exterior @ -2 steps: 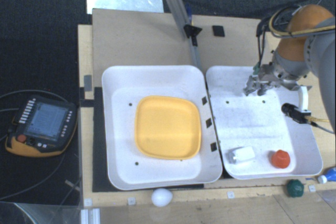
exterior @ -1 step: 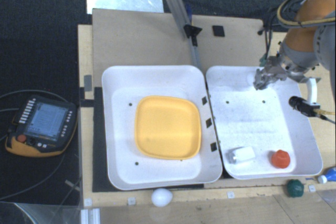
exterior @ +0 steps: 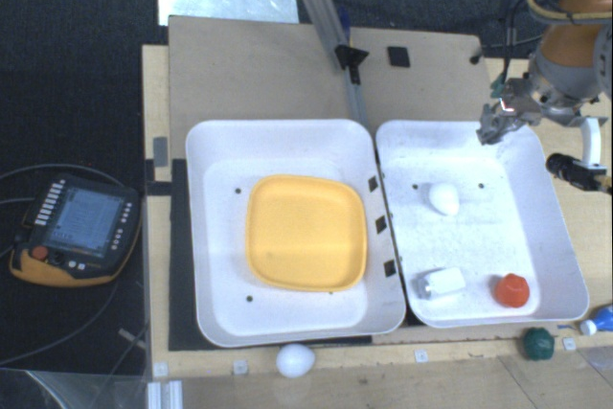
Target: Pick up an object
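Bench, seen from above: our arm hangs at the two o'clock corner of the right bin (exterior: 551, 206), its gripper (exterior: 494, 122) poised over the bin's upper rim with nothing between its tips. Whether the gripper is spread or closed we cannot tell from this angle.

Three candidates for the pick lie in that bin. A white egg-shaped object (exterior: 443, 199) sits near the middle, toward seven o'clock of the gripper and well apart from it. A small white block (exterior: 440, 283) rests near the bin's six o'clock wall, and a red cup-like object (exterior: 512, 290) stands just beside the five o'clock corner. The left bin (exterior: 215, 206) holds a yellow plate (exterior: 306, 232), square with rounded corners, lying flat at its centre.

Outside the bins, a second white egg (exterior: 295, 360) lies on the bench at the left bin's six o'clock edge, and a dark green ball (exterior: 537, 343) sits off the right bin's five o'clock corner.

We judge the task at its opening step, the approach, with no object yet lifted. The next move, as we read it, calls for travel inward toward seven o'clock, settling above one object, most readily the egg-shaped one, then a straight descent that centres it between the tips.
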`<state>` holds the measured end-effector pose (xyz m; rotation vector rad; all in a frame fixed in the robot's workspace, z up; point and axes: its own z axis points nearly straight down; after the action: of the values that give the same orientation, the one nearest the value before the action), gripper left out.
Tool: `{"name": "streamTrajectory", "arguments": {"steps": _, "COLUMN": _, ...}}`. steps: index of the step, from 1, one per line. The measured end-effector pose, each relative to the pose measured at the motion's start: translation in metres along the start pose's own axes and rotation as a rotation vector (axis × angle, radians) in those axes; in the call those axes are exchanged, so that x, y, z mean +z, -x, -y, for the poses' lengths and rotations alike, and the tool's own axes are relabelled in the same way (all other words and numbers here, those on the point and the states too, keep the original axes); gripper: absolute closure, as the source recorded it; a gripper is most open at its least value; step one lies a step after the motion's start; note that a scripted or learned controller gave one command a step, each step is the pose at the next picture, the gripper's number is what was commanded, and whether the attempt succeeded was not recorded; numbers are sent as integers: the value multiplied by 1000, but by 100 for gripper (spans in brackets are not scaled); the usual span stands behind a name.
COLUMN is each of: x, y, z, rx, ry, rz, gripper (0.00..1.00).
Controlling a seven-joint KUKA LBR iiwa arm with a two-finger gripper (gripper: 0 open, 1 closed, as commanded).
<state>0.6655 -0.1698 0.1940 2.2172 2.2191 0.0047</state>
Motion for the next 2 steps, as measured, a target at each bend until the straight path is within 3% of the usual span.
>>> {"name": "streamTrajectory", "arguments": {"steps": 1, "x": -23, "y": 0, "z": -1, "rx": 0, "ry": -2, "rz": -1, "gripper": 100}}
{"name": "streamTrajectory", "arguments": {"steps": 2, "x": -17, "y": -57, "z": -8, "rx": -4, "ry": -4, "rz": -2, "gripper": 100}}
